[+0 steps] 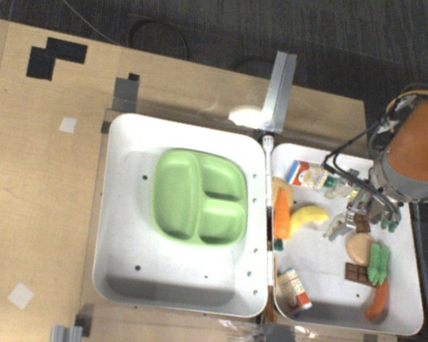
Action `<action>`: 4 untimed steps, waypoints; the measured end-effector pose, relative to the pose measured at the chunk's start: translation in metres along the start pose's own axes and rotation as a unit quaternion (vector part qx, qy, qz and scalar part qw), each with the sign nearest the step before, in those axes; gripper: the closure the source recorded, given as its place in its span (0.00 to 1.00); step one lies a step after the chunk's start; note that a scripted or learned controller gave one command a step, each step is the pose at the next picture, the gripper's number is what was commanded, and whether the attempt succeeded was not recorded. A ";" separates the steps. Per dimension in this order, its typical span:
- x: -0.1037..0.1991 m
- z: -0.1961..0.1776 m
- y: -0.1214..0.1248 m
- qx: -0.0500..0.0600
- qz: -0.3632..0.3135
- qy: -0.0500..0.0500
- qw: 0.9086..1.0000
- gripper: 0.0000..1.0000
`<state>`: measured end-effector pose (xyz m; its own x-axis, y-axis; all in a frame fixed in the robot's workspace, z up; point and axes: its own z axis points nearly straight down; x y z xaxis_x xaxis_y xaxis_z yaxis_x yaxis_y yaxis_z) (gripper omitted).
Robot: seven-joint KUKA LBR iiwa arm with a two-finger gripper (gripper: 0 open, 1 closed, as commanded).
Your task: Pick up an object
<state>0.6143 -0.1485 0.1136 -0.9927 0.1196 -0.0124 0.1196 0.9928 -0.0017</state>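
Note:
The right bin (404, 320) holds several small items. A yellow banana (309, 216) lies beside an orange carrot (281, 215) near the bin's left wall. A tan round bun (359, 247), a green leafy toy (378, 264), a brown chocolate piece (354, 272) and a reddish sausage (376, 302) sit at the right. A small carton (301, 173) lies at the back and a can (294, 291) at the front. My gripper (346, 224) hangs over the bin's middle, between the banana and the bun, and nothing shows in its grasp.
The left bin (112, 271) bears a green divided tray (197, 196). A metal divider (265, 215) separates the two bins. The arm's orange band (425, 145) and cables (346, 160) hang over the right bin's back right corner.

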 end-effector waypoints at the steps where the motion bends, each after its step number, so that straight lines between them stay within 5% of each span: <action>1: 0.005 0.025 0.063 -0.002 -0.016 -0.001 1.000 0.00; 2: 0.008 0.022 -0.015 0.000 0.055 0.001 0.998 0.00; 4: 0.082 0.022 -0.006 -0.001 0.142 -0.002 0.990 0.00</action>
<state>0.5329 -0.1445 0.0903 -0.9193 0.3933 -0.0155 0.3933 0.9194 0.0040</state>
